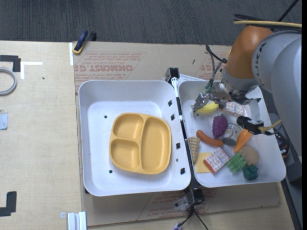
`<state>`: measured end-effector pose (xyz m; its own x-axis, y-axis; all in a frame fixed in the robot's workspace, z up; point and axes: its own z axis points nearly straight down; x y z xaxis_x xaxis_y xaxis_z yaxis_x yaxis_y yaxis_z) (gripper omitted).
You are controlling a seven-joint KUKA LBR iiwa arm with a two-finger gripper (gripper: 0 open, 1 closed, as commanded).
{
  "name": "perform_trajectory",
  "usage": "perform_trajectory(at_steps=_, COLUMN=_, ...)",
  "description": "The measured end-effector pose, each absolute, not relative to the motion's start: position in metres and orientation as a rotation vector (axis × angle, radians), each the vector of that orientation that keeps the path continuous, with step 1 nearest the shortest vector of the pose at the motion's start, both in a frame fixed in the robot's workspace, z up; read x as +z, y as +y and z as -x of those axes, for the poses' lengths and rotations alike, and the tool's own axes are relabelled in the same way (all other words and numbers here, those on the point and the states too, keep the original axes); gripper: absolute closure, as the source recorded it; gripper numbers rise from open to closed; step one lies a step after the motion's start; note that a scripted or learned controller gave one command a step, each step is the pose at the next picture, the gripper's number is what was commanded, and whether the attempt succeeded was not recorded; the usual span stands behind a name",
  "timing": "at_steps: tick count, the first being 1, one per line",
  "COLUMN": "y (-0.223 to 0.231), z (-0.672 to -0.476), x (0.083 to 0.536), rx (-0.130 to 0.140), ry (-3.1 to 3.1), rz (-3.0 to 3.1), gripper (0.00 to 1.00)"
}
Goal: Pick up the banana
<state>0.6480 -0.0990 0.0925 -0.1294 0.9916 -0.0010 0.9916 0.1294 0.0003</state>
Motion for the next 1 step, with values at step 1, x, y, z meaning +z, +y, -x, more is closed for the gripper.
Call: perform_trajectory(at_steps=1, y=-0.0996, z=-0.6483, x=0.1027, rx=-0.001, ry=2.358, rz=-2.073, gripper=1.0)
